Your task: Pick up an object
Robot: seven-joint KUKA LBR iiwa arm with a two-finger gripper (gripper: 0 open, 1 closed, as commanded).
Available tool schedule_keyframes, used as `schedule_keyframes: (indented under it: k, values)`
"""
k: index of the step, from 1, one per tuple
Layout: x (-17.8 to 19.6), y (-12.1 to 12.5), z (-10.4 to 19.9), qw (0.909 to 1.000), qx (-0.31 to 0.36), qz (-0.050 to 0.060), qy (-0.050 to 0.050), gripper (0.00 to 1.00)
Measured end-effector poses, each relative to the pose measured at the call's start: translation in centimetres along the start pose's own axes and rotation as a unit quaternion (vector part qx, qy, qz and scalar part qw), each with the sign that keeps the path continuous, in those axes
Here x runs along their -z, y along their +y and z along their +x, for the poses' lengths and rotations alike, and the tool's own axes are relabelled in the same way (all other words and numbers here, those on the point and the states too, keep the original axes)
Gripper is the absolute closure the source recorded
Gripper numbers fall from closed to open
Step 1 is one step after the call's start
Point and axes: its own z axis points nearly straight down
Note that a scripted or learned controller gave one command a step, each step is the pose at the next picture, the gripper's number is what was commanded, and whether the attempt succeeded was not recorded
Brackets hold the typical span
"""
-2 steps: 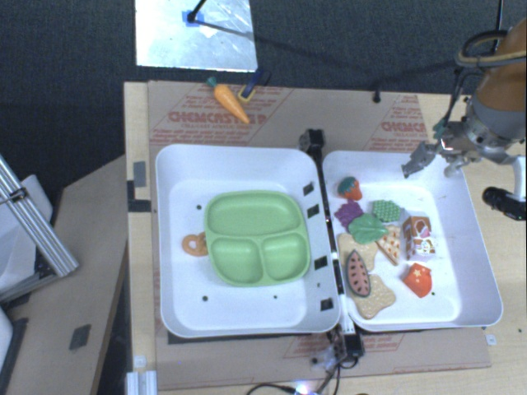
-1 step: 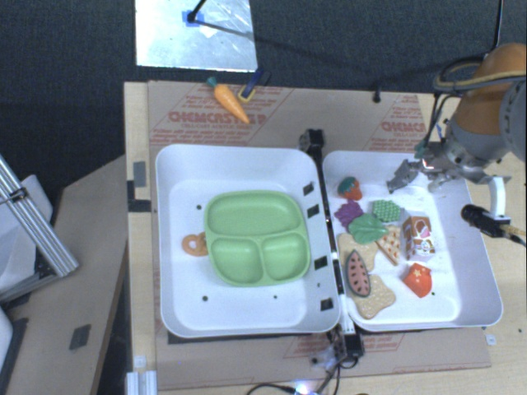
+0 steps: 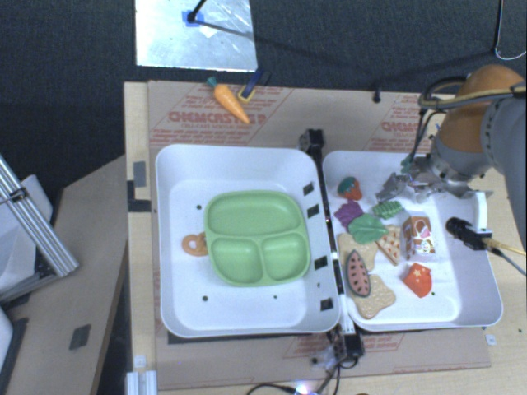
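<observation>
Over right bin (image 3: 478,303) far edge | hand (image 3: 401,185) | grip unclear | toys crowded beside

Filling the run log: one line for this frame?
arm: over right bin | claw: above toy food, by green leaf | held: nothing seen | left bin: green tray

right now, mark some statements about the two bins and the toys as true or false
1. The green divided plate lies in the left bin. True.
2. The toy carrot lies in the right bin. False: it lies on the bench behind the left bin, outside both bins.
3. The watermelon slice lies in the right bin. True.
4. The pretzel sits in one of the plate's compartments. False: it lies on the bin floor at the plate's left edge.
5. The gripper is over the left bin. False: it is over the right bin's far part, near the strawberry.
</observation>
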Motion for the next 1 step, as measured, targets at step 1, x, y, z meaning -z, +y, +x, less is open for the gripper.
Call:
schedule_keyframes:
  k: [1]
  values:
    - [1.40, 0.19, -0.04, 1.0000, 0.001, -0.003, -0.001, 1.00]
